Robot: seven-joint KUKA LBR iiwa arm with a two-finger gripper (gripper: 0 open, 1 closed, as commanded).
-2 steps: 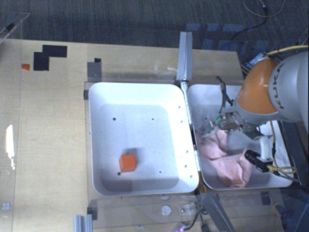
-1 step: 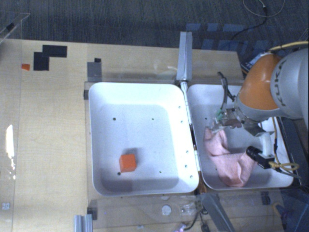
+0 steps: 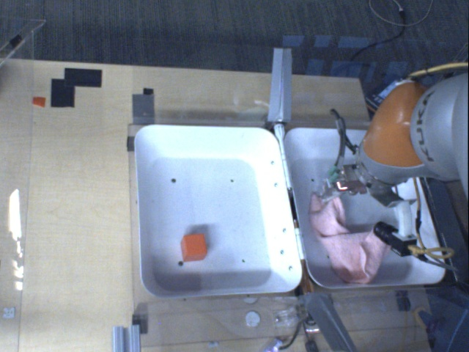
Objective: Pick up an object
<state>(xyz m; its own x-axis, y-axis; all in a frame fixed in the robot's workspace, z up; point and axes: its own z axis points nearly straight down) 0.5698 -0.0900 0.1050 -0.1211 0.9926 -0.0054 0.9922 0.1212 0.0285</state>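
**Arm low over the right bin, claw at the pink cloth**

You have the claw down in the right bin, at the upper edge of the crumpled pink cloth. Its tip is small and blurred against the wrist, so you cannot tell whether it is spread or clenched, nor whether it touches the cloth. The orange block lies alone in the left bin, near its lower left corner. Both bins sit on the bench.

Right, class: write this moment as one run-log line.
arm: over right bin | gripper: at pink cloth | orange block: left bin | pick: unconfirmed
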